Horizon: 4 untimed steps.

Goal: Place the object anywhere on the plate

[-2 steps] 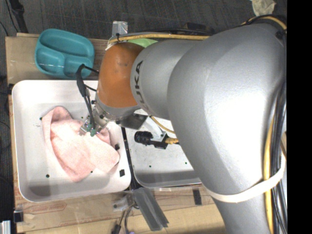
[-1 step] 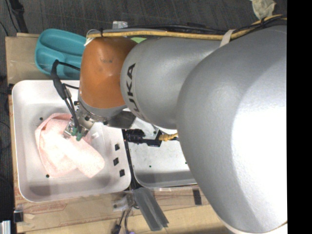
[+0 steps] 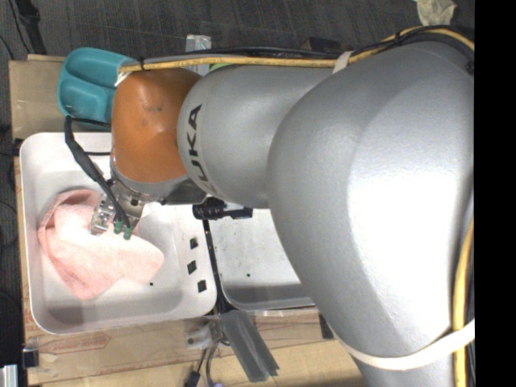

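Observation:
A crumpled pink cloth (image 3: 85, 256) lies in the left white bin (image 3: 36, 156), spread from its left wall toward the middle. My gripper (image 3: 113, 222) hangs at the cloth's upper right edge, low over it or touching it. The grey arm with its orange band (image 3: 149, 127) reaches in from the right and covers most of the bench. I cannot make out a plate from here.
The right bin (image 3: 266, 297) shows just a strip of its floor and front rim beneath the arm. A black divider (image 3: 208, 256) runs between the bins. A teal cap (image 3: 89, 83) and a black cable (image 3: 81, 160) sit by the wrist. The wooden bench edge (image 3: 121, 345) lies in front.

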Each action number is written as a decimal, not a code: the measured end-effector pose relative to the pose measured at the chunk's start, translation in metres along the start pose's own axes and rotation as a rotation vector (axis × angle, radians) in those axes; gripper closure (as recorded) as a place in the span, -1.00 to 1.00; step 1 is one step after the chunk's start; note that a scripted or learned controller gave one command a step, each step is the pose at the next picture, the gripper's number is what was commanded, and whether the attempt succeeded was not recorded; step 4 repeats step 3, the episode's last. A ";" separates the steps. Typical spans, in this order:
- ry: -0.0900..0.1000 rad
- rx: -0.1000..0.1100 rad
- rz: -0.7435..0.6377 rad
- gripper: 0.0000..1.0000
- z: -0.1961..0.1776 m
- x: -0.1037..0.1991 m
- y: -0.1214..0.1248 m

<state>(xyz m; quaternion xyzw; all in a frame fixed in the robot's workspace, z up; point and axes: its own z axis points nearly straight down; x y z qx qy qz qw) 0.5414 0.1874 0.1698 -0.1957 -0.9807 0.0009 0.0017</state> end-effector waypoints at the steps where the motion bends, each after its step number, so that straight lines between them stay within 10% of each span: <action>1: -0.001 -0.001 -0.263 1.00 0.021 -0.039 -0.042; 2: -0.002 -0.001 -0.429 1.00 0.051 0.040 -0.073; 3: -0.006 -0.002 -0.487 1.00 0.013 -0.028 -0.078; 4: -0.006 -0.002 -0.487 1.00 0.013 -0.028 -0.078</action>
